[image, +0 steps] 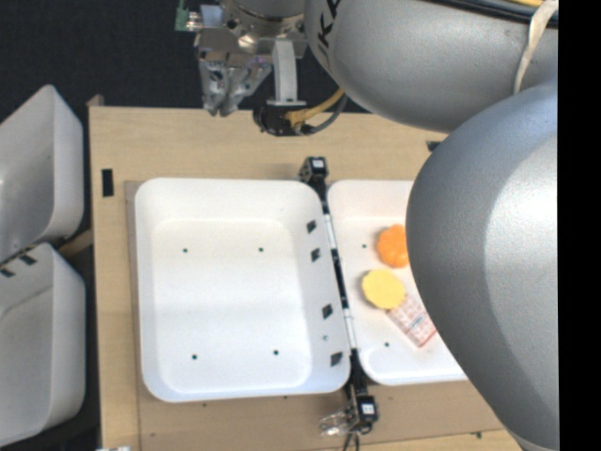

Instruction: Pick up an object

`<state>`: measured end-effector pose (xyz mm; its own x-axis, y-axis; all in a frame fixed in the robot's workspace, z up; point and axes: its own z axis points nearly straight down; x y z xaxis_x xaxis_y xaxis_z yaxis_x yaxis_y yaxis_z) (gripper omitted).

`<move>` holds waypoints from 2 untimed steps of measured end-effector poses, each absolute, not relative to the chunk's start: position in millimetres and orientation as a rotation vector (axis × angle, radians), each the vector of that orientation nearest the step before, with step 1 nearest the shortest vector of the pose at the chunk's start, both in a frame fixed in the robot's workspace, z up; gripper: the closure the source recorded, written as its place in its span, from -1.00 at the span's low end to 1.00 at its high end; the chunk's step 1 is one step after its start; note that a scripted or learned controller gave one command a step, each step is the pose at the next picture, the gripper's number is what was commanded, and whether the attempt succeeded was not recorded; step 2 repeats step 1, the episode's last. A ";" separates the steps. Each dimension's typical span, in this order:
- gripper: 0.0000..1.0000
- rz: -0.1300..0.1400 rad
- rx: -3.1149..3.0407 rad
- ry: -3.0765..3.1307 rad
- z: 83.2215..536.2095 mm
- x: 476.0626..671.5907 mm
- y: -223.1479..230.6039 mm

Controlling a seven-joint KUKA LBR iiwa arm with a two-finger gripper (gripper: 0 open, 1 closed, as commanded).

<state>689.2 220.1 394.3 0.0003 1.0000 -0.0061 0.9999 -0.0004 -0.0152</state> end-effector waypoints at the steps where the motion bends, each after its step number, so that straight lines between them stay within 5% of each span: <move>1: 1.00 0.008 -2.221 -2.226 411.9 691.2 219.7; 2: 1.00 0.008 -2.221 -2.226 411.9 691.2 219.7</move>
